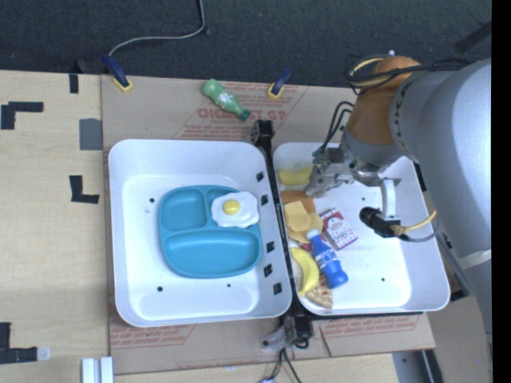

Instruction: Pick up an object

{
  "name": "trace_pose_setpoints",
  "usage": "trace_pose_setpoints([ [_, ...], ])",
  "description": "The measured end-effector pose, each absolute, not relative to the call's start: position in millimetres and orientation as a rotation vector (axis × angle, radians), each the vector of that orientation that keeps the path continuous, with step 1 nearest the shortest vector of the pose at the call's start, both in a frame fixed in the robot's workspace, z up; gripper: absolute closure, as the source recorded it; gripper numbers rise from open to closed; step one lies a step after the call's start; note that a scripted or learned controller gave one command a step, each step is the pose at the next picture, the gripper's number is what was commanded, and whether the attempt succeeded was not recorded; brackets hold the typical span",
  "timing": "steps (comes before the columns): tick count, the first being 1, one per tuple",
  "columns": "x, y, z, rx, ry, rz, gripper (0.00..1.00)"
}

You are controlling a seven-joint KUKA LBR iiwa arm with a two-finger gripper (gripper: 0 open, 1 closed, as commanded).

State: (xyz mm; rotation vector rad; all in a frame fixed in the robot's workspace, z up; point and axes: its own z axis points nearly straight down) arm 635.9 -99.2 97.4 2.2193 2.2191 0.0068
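Note:
The right bin [399, 290] holds a pile along its left side: a yellow block [292, 175], a cheese slice [299, 215], a small red-and-white packet [338, 229], a blue bottle [327, 260], a banana [304, 269] and a slice of pizza [319, 296]. My gripper [323, 179] is down in the bin's far left part, just right of the yellow block and above the cheese slice. I see nothing held between its fingers. The grey arm with its orange band [375, 118] comes in from the right.
The left bin [132, 174] holds a blue divided plate [209, 231] with a fried egg [234, 210] at its far right corner. A green bottle [224, 99] lies on the cardboard beyond the bins. Yellow clamps [118, 74] sit at the cardboard's far edge.

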Motion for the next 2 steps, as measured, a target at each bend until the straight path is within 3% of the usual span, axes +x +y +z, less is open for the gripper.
trace_pose_setpoints([
  [1,635.8,-99.2,97.4,2.219,2.219,0.007,0.00],
  [2,632.0,-96.8,86.2,2.220,2.219,0.001,0.00],
])
